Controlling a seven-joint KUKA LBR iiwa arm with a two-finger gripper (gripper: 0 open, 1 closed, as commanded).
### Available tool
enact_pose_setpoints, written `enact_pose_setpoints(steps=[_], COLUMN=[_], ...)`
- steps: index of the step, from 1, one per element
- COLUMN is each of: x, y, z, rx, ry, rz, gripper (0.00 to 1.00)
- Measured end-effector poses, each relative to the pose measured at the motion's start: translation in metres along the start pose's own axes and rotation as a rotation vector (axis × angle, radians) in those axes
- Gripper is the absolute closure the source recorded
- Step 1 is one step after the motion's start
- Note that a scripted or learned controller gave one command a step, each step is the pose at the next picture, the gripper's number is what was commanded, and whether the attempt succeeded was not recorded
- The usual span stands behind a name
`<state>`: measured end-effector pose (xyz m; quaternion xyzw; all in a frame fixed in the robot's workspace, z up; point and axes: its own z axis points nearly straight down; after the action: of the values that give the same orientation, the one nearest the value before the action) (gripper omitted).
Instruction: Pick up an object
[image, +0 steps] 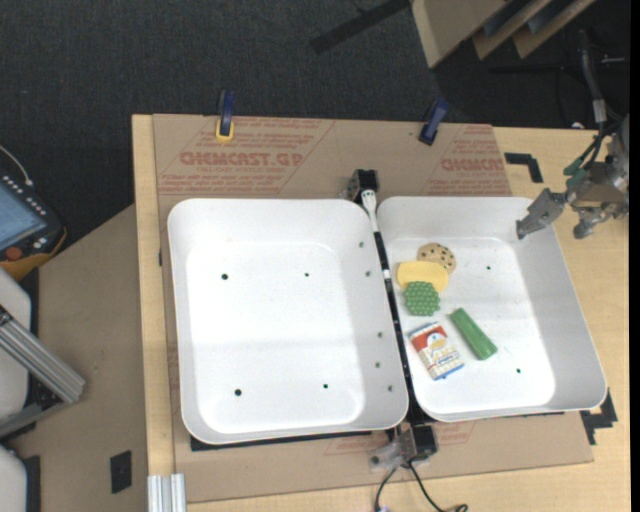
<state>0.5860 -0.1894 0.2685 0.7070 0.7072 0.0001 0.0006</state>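
Note:
The right bin (560, 300) holds several small objects in its left half. A round speckled cookie (438, 256) lies at the top, with a yellow block (418, 274) just below it. A bumpy green piece (421, 297) touches the yellow block. Lower down are a green stick (472, 333) and a small red, white and blue box (437, 351). My gripper (551, 229) hangs over the bin's upper right corner, well to the right of the objects. Its fingers are spread open with nothing between them.
The left bin (200, 330) lies beside the right one, with a black divider strip (385, 280) between them. Both rest on a brown cardboard sheet (300, 150) held by a yellow clamp (226, 118) and a blue clamp (433, 121) at the far edge.

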Motion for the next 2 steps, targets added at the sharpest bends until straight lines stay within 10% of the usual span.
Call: enact_pose_setpoints(steps=[1, 2], x=[0.019, 0.064], y=[-0.023, -0.089], z=[0.115, 0.143], rx=[0.013, 0.011], ry=[0.005, 0.006], rz=[0.0, 0.0], gripper=[0.0, 0.0])
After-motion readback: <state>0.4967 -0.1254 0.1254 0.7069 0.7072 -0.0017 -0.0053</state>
